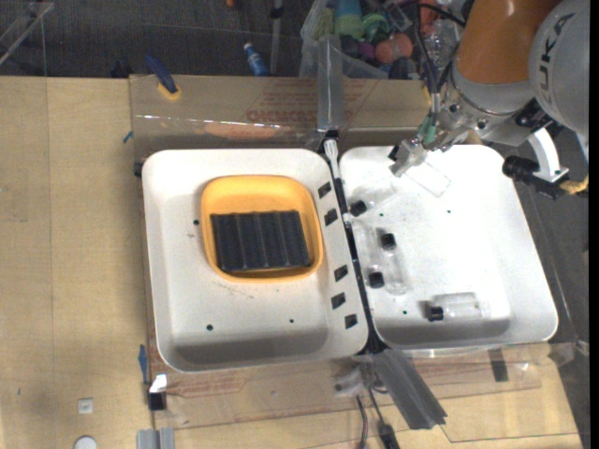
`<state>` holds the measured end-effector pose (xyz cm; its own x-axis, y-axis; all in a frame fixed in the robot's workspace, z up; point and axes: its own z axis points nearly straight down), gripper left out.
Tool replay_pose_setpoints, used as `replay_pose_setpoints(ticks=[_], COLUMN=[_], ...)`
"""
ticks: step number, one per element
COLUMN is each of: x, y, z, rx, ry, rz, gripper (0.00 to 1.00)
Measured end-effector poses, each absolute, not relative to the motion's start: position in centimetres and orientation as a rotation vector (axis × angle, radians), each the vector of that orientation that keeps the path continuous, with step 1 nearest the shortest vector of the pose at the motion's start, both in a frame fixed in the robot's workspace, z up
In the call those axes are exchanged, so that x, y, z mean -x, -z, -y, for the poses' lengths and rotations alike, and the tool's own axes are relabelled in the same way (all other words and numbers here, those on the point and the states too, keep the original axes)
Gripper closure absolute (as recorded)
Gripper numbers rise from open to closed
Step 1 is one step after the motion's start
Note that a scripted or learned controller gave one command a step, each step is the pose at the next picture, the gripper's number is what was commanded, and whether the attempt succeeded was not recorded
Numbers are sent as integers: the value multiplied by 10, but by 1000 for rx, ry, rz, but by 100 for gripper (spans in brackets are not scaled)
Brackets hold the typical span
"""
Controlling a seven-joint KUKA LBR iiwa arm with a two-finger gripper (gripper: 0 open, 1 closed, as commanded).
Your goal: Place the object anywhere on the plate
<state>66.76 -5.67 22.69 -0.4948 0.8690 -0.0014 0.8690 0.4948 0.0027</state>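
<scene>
We're looking down on two white bins side by side on the table (65, 251). The left bin (173, 325) carries the plate (217, 195), a yellow-orange dish, and a dark ribbed object (260, 241) already lies flat inside it, well within the rim. The arm (510, 26) reaches in from the right and hangs over the far edge of the right bin (487, 241), with the gripper (409, 157) low near that bin's back left corner. We cannot tell whether the gripper is spread or pressed together, and nothing is visibly pinched in it.

In the right bin we see a few clear plastic pieces with dark ends: one (454, 307) near the front, others (384, 260) close to the divider (339, 241) between the bins.

Our read is that the placing looks done, or else another pick is underway. The risks from here: those clear pieces look slippery and hard to catch, so a grab could close on air. A carry across the divider could clip it. And a second drop might land on the ribbed object and slide off the plate.
</scene>
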Motion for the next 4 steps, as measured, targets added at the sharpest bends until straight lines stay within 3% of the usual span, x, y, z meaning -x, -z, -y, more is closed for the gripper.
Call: replay_pose_setpoints(ticks=[1,3,4], x=[-668,-661,-660], y=[-248,-186,-235], z=[48,52,58], rx=[-1417,-770,-721], ry=[-4,-3,-4], rz=[-2797,-3044,-3050], gripper=[100,100,100])
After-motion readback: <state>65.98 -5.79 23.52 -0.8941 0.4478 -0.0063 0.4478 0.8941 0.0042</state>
